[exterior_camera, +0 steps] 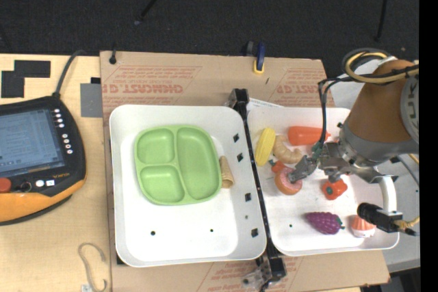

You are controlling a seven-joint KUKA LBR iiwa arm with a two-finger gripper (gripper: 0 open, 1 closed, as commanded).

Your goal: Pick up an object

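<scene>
The right bin [301, 243] holds several toy foods: a yellow corn cob [265, 146], an orange carrot [303, 135], a tan piece [287, 154], a round red-pink piece [286, 184], a small red fruit [334, 189], a purple grape bunch [323, 222] and a red-and-white piece [361, 227]. My gripper [300, 173] reaches in from the right, low over the bin. Its tip is at the upper right edge of the round red-pink piece and just below the tan piece. I see nothing lifted off the bin floor.
The left bin [137, 243] holds a green divided plate [176, 165] with a small tan cone-like piece [226, 172] against its right side. A black divider [252, 181] runs between the bins. A teach pendant [37, 157] lies at far left.
</scene>
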